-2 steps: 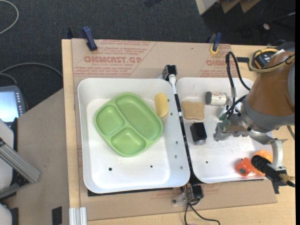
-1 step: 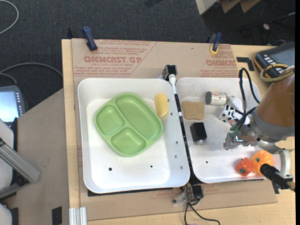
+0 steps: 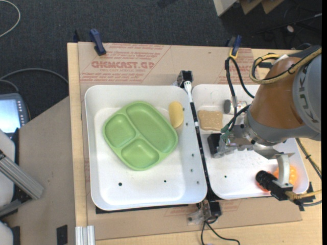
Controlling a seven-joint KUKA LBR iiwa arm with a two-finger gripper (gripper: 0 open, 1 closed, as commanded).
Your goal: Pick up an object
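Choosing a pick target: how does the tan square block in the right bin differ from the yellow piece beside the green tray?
The tan square block is flat, square-cornered and speckled tan, lying in the right bin. The yellow piece is rounded, elongated and smooth pale yellow, in the left bin against the green divided tray. Both are small.

Arm [image 3: 286, 101] cut off at right edge, orange object [image 3: 292, 173] partly hidden (identity unclear)

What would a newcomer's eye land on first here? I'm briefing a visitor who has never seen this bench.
First the bright green three-compartment plastic tray, lying slantwise in the left white bin, with a pale yellow oval object beside its upper right edge. Next the big grey arm with the orange band, reaching over the right white bin, its gripper low just below a tan square sponge-like block.
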